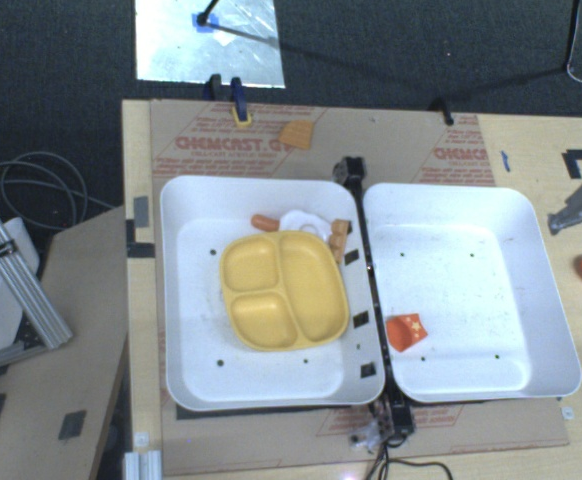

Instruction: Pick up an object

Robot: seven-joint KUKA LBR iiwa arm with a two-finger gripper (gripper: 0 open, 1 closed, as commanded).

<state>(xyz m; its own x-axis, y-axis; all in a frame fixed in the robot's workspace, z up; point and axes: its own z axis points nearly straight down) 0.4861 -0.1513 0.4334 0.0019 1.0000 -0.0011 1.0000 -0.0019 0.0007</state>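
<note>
Eyeing the orange-red block (405, 331) sitting alone near the right bin's (531, 373) lower-left corner, far across from the arm's right-hand entry side, and not managing to tell the jaws' state.

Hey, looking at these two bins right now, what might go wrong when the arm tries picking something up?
The yellow divided tray is wide and flat, so a two-finger grasp may slip off it. The small orange piece and tan block sit tight against the tray's far edge, so the gripper may bump the tray. The red object lies near the right bin's left wall, which could block a finger.
</note>
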